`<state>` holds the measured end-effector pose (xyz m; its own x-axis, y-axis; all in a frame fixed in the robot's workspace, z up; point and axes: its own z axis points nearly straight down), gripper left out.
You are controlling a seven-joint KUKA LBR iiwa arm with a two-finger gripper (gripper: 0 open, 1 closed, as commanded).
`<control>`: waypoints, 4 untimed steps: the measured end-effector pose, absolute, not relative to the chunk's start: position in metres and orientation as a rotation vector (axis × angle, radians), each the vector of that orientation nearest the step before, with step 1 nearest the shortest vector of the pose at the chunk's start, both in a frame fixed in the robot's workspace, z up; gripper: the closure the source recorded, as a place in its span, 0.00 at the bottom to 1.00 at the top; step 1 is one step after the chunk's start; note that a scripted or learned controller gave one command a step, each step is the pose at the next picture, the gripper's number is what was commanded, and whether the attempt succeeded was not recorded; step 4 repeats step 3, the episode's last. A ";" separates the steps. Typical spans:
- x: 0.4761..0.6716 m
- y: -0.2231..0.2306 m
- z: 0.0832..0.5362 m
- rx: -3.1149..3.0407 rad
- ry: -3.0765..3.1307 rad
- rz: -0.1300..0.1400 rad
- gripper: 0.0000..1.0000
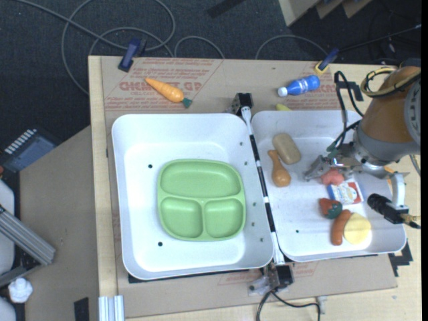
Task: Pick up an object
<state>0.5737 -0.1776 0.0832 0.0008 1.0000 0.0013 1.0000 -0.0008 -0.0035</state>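
The right bin [297,239] holds several toy foods. A tan bread roll [286,148] and a brown drumstick-shaped piece [279,170] lie near its left wall. My gripper [326,166] reaches in from the right and hangs low over a small pink-red piece [333,177] in the middle of the bin, right above it or touching it. Just below that lie a white packet with blue and red print [346,192], a red strawberry-like piece [330,208], a sausage [340,228] and a yellow lump [358,229].
The left bin [134,146] holds a green three-compartment plate [200,199]. Behind the bins, a toy carrot [167,89] and a blue and white bottle [299,85] rest on the cardboard. A black cable loops by the arm at the right.
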 end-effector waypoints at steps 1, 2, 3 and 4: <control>0.576 -0.178 0.095 -2.225 -2.223 -0.001 1.00; 0.571 -0.131 0.254 -2.222 -2.225 -0.003 1.00; 0.568 -0.064 0.244 -2.216 -2.222 0.000 1.00; 0.568 -0.064 0.244 -2.216 -2.222 0.000 1.00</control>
